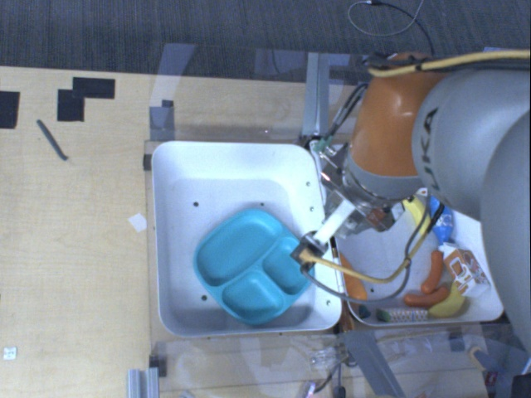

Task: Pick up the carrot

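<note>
The tool (375,220), grip state untellable, hangs over the right bin (493,307) near the carrot (355,286); packet (462,269) print blurred.

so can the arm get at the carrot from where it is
Probably yes: the gripper hangs over the right bin, where the carrot lies by the left wall with nothing lying on it, close by. That wall may crowd the grasp.

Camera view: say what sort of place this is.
Probably a robotics lab: a grey-and-orange arm reaches over a wooden bench with two white bins, and a cable lies on the carpet behind.
</note>
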Tool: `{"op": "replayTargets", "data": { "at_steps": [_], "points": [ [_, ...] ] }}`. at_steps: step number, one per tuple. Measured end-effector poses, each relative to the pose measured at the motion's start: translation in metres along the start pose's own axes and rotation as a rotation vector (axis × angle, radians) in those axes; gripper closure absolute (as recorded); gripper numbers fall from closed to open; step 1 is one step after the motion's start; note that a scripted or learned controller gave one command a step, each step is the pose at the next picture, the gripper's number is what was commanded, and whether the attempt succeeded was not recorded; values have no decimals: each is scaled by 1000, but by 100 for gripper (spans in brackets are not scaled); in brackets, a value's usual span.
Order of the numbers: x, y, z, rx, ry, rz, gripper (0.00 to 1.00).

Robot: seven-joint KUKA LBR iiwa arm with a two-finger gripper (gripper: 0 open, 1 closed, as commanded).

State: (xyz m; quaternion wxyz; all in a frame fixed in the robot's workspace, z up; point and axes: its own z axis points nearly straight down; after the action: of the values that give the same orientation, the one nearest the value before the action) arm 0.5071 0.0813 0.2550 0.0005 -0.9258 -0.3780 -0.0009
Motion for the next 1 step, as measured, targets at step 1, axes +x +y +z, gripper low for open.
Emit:
{"op": "replayTargets", "data": {
  "at_steps": [1],
  "points": [
    [1,1,-10,0,2,0,100]
  ]
}}
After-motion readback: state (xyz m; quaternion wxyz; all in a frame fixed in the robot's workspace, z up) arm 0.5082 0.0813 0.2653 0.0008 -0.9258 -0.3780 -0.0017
